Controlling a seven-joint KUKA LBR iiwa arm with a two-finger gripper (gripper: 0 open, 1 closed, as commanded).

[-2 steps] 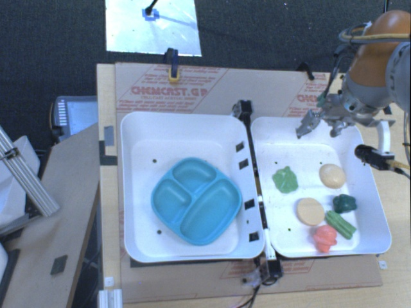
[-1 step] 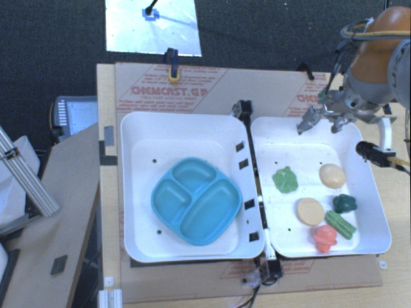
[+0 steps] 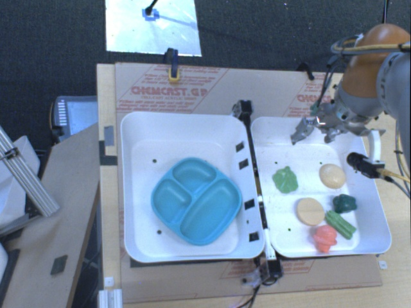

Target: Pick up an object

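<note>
Two shallow white plastic bins sit side by side on the bench, and the left bin [image 3: 138, 140] carries the biggest item out there, a blue plastic divided plate [image 3: 196, 199] lying flat near its middle. Over to the right bin [image 3: 276, 136], where all the pickable stuff sits in the near half. The grey arm with its orange band [image 3: 376, 56] reaches in from the right, and the two-finger gripper [image 3: 316, 132] hangs over the far end of that bin, its fingers splayed apart with nothing between them. So nothing is picked yet. Now the candidates, all well nearer than the gripper: a round tan disc [image 3: 310, 211], a pale beige egg-shaped piece [image 3: 332, 175] to its far right, a leafy light-green toy vegetable [image 3: 285, 179] on the left, a coral-pink lumpy toy [image 3: 325, 237] at the near edge, a long green pod-like toy [image 3: 340, 224] just beside it, and a small dark-green clump [image 3: 345, 203]. My read: the task is at its start, with choosing, descending, closing and lifting all left to do.
</note>
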